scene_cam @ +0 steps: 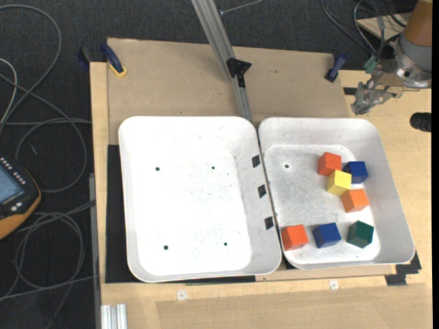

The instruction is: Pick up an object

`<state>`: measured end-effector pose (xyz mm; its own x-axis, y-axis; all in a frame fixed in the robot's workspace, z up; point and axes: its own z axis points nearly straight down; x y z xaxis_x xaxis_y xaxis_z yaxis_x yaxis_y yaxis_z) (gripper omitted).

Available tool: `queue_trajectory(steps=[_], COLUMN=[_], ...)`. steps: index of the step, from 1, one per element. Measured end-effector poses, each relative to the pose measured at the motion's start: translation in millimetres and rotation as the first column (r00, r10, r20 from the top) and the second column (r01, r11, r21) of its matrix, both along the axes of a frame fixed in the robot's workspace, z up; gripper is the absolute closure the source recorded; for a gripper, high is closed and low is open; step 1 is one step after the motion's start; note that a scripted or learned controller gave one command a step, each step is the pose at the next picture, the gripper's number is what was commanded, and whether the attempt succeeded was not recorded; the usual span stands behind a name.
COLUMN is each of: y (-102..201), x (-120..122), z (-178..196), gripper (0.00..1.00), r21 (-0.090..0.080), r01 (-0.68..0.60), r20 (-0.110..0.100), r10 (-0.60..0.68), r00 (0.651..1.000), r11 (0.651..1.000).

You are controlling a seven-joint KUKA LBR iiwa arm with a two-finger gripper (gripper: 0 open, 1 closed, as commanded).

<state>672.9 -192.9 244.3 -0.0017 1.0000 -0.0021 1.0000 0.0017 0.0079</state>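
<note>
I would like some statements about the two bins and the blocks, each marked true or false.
1. All the blocks lie in the right bin. True.
2. The gripper is down among the blocks. False: it is above the bench, beyond the right bin's far corner.
3. The yellow block touches an orange block. True.
4. There are two green blocks. False: just one green block, near the front edge.
5. The left bin holds a blue block. False: both blue blocks are in the right bin.
</note>
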Motion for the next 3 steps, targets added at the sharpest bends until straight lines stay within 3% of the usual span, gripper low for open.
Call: queue_trajectory(steps=[1,3], y=[0,102], x=[1,5], z=[39,21], gripper=[1.00,1.00], r21=[0.000,0.005], r01=[0.000,-0.005], r20=[-0.001,-0.010], r10=[0.000,0.005], r00=[1.000,1.000], r11=[1.000,1.000])
